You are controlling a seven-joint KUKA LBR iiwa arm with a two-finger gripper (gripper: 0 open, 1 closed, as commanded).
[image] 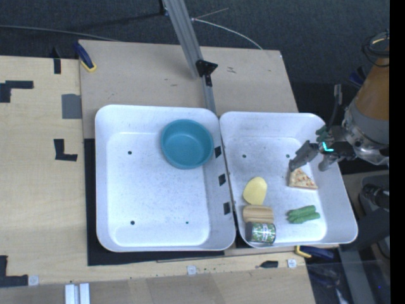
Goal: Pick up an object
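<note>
We see the end effector released, empty, just above the pizza slice, which lies flat, so fingers may skid off it.

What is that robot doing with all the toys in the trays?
The grey robot arm's gripper is open, poised just above a toy pizza slice in the right white bin. It holds nothing. A yellow lemon-shaped toy, green pea pod and small can lie nearby. A blue bowl sits in the left white bin.
</note>
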